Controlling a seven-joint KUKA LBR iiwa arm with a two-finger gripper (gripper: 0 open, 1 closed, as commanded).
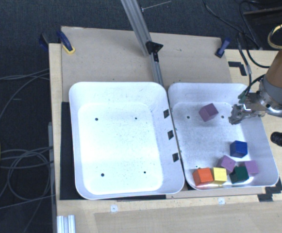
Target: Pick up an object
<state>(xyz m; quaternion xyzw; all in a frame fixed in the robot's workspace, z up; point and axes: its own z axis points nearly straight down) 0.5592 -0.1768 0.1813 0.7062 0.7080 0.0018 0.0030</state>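
- Seven blocks lying in right bin: purple block apart, easiest target; six clustering at near corner.
- End effector hovering beside it; finger spread: cannot tell.

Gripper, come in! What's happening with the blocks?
Gripper over right bin, nothing seen held. Purple block loose beside it. Nothing in the way.
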